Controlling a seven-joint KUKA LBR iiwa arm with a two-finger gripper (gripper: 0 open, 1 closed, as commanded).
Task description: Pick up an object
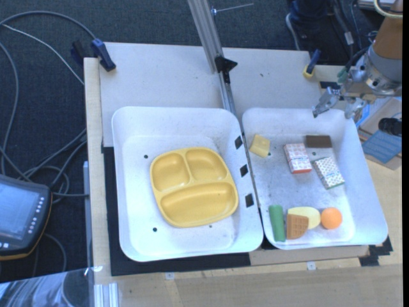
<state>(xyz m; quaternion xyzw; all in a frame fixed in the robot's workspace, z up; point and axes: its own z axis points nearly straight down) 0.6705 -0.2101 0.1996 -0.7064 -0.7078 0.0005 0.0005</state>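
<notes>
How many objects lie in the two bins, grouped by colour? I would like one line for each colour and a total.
Yellow: 3 (divided plate, small block, rounded piece)
Red and white patterned: 2 (box, box)
Brown: 1 (block)
Green: 1 (cylinder)
Orange: 2 (ball, wedge)
Total: 9

The grey metal arm wears a wide orange band; its small silvery two-finger gripper carries dark cabling and blue-green fittings.
</notes>
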